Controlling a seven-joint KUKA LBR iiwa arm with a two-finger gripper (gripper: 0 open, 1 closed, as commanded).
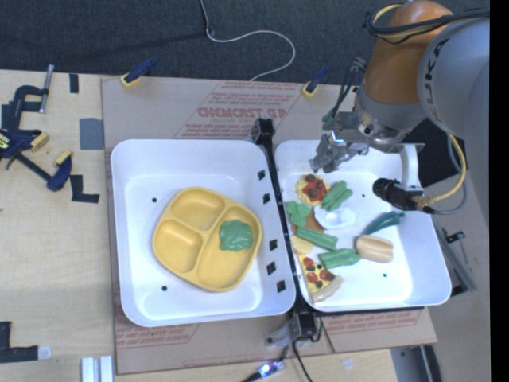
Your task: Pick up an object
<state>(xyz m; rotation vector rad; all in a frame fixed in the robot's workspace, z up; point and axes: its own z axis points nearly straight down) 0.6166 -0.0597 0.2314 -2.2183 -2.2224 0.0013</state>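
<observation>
My gripper (327, 160) hangs over the back left of the right bin (421, 293), just above a small pizza slice (312, 188). Nothing shows between its fingers. Toy food lies below and in front of it: a green bean pod (337, 194), a white piece (336, 216), a green leafy piece (301, 214), a green pickle (339, 257), a bread roll (374, 248), a dark green pepper (383, 222) and a second pizza slice (320, 277). In the left bin (135, 213) a yellow divided plate (195, 245) carries a green leaf (235, 235).
A black divider clamp (263, 130) sits between the bins at the back. Blue clamps (28, 142) lie on the bench at far left. A white cable (238, 34) loops behind the bins. A black cylinder on the arm (391, 191) overhangs the right bin.
</observation>
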